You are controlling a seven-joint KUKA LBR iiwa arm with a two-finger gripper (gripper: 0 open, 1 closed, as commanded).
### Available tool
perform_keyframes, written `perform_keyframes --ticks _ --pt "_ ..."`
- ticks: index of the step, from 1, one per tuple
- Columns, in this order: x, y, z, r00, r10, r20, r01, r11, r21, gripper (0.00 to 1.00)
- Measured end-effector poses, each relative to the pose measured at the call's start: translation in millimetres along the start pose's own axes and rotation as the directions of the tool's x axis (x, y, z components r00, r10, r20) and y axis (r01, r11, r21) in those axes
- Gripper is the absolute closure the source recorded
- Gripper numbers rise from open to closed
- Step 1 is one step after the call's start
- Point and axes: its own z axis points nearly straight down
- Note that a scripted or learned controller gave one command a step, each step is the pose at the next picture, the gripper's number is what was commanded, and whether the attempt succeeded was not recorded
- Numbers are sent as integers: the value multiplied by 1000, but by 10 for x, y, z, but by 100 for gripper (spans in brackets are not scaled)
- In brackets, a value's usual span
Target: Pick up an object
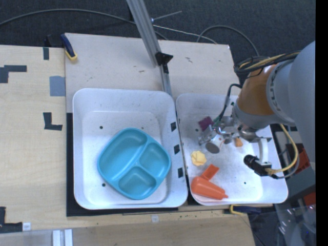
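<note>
Reaching Into the Right-Hand Bin

The gripper (211,139) is being held low over the middle of the right bin (277,189), in the centre-right of the frame, at the end of the grey arm (287,94), whose orange band (254,97) is being shown just above the wrist. Whether the claw is spread or pressed together cannot be told, as its tip is being seen as a blur of grey metal from above; nothing is being seen pinched in it.

The loose objects are all being kept in that same bin. A small purple piece (205,122) is lying just up and left of the gripper. A yellow lump (199,158) is resting just below it. Lower still, a small orange block (209,171) is lying touching or nearly touching an orange carrot-shaped toy (207,189) by the bin's lower left corner. A tiny orange piece (238,142) is lying just right of the gripper, beside the wrist.

The left bin (82,137) is being occupied by a blue divided plate (134,163), set flat toward its lower right. A metal bar (146,27) is slanting down from the top of the frame to the gap between the bins.
</note>
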Motion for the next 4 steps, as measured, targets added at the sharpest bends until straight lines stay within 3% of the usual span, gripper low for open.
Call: perform_keyframes --ticks 1,3,4 --pt "8 0 -107 1000 -1 -1 1 1000 1 100" --pt "-10 -78 -1185 1000 0 -1 0 1000 -4 100" --pt "499 90 -1123 1000 -5 -4 5 1000 1 100"
